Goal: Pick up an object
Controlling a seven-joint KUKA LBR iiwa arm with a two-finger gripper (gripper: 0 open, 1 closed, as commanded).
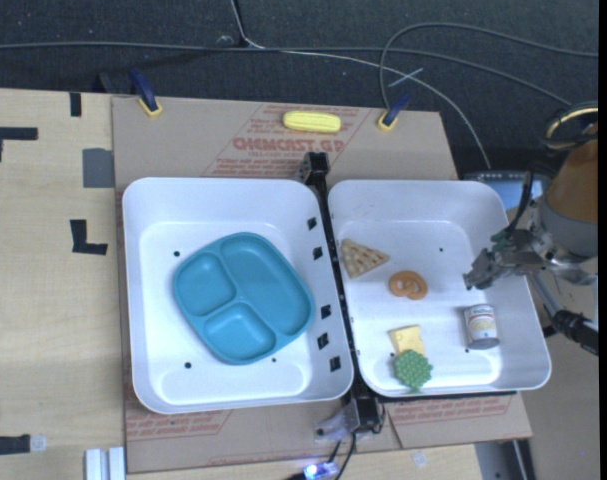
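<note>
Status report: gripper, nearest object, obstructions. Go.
Gripper at right bin's right wall, nothing visibly held. Small grey can upright just below it, untouched. Orange pretzel to its left, apart.

The grey arm with its orange band (pixel 575 190) is seen reaching in from the right, with the dark two-finger gripper (pixel 480 273) angled down and leftward

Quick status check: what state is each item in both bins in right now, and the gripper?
Blue three-compartment plastic plate: flat in left bin, nothing on it.
Tan triangular waffle cracker: lying flat, right bin.
Orange pretzel: lying flat.
Small silver can: upright.
Yellow cheese block: touching green broccoli piece.
Gripper: over right bin's right side, holding nothing.
</note>
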